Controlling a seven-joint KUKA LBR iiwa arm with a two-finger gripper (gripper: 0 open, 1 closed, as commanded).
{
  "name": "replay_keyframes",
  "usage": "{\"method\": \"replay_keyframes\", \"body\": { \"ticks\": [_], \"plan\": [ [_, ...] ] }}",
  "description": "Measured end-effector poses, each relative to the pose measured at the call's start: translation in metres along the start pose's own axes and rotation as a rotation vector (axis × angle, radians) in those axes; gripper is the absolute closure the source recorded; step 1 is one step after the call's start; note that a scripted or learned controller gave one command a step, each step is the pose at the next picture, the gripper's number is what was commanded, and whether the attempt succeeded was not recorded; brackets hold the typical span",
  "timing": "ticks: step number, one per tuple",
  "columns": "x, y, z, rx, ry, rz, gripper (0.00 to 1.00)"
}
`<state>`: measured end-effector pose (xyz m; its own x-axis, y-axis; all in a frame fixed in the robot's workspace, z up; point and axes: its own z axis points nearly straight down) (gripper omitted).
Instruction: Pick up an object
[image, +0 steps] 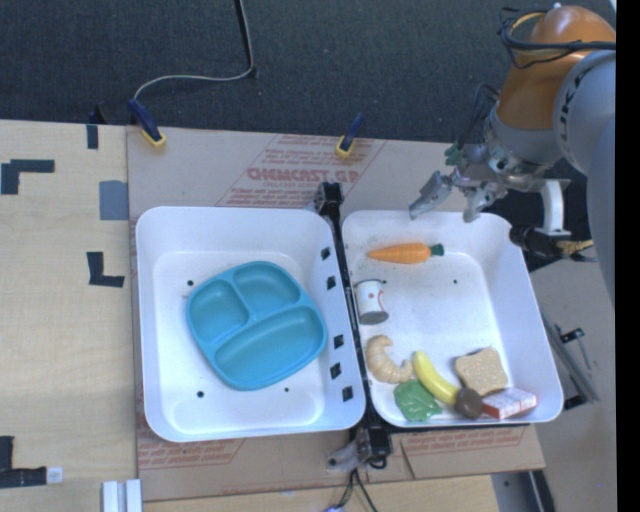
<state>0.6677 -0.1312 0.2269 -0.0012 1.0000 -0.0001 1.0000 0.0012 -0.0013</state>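
Note:
My gripper (447, 204) hangs over the far rim of the right bin (520, 262), open, with nothing between its two grey fingers (424, 198). Just below it in that bin lies an orange toy carrot (402, 254). Farther down stand a small white can (371, 299), a beige croissant-like piece (385, 359), a yellow banana (433, 376), a green piece (415, 401), a slice of bread (482, 369), a brown piece (469, 403) and a red and white block (510, 404).
The left bin (160, 300) holds a blue divided plate (256, 323). A black divider (338, 290) with clips joins the bins. Cardboard (240, 170) lies under both, held by yellow and blue clamps (148, 124) at the far edge. A cable (200, 75) trails behind.

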Motion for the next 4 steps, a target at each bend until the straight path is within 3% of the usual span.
{"method": "replay_keyframes", "body": {
  "ticks": [1,2,3,4],
  "plan": [
    [0.012,-0.048,0.109,0.003,0.0,0.0,0.0],
    [-0.051,-0.107,0.14,-0.003,-0.003,0.002,0.0],
    [0.046,-0.101,0.016,-0.003,0.001,-0.001,0.0],
    [0.011,-0.166,0.092,0.002,0.001,0.002,0.0]
  ]
}}
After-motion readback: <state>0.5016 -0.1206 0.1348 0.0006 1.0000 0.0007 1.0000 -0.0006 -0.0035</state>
